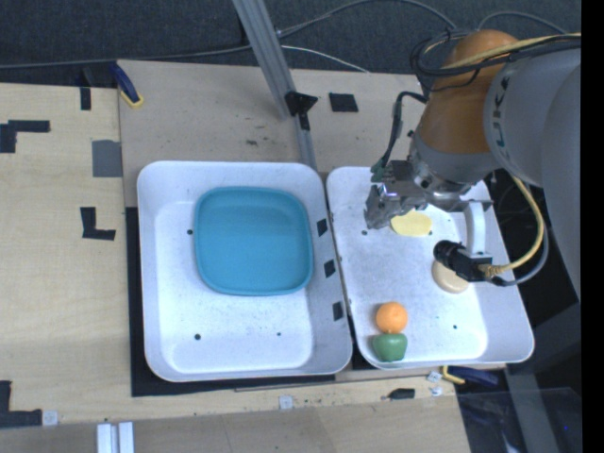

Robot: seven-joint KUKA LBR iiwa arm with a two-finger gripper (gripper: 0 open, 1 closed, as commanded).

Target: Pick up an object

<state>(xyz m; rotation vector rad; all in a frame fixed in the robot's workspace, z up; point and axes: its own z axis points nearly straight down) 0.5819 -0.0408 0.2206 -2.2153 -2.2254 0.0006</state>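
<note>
lump (412, 224) is pale yellow, smooth, perhaps wedge-shaped.

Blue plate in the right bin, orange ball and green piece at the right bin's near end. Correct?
No. The camera view shows the blue plate in the left bin; the orange ball and green piece are at the right bin's near end.

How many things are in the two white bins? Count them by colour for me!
Blue: 1, the blue plate in the left bin
Yellow: 1, the yellow piece in the right bin
Orange: 1, the orange ball, right bin
Green: 1, the green lump, right bin
Tan: 1, the tan lump, right bin
Total: 5
</note>
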